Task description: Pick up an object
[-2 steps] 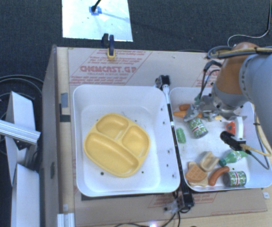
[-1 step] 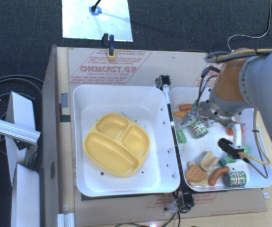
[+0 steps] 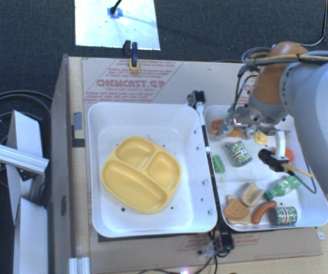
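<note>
Progress looked slight: nothing was visibly lifted. Arm's tool [image 3: 239, 122] sat low in the right bin [image 3: 322, 210] by an orange item [image 3: 221, 128]; its grip could not be told. Can [image 3: 238, 152] and sausage [image 3: 261, 212] lay untouched.

A bulky pale-grey robot arm [image 3: 315, 104] with an orange band [image 3: 275, 67] above its wrist, thin black cables [image 3: 245, 81] looping beside it

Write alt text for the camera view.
A grey robot arm reaches from the right over the right bin, which holds small toy foods and cans. The left bin holds a yellow divided tray.
</note>
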`<state>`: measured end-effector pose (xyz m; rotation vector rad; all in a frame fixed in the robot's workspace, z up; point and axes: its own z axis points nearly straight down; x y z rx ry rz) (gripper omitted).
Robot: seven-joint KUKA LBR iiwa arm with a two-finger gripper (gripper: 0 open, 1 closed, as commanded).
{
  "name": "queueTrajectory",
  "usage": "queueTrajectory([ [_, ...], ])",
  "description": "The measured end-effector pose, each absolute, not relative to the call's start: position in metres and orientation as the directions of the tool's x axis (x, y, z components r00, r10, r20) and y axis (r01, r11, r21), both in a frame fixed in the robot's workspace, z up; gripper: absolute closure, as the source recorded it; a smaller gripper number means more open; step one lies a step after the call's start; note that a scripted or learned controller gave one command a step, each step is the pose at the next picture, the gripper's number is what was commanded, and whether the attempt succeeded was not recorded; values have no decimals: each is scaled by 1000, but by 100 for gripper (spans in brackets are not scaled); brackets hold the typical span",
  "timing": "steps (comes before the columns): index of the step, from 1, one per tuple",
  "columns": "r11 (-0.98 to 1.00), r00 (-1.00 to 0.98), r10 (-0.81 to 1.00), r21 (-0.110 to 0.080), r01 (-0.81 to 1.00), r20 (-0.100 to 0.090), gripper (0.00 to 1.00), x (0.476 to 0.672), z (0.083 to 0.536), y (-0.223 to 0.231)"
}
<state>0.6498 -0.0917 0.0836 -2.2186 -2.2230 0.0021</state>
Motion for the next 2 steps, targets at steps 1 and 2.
queueTrajectory([
  [1, 1, -1, 1000, 1, 1000, 0, 0, 610, 84, -92],
  [2, 5, -5, 1000, 3, 1000, 0, 0, 644, 85, -88],
])
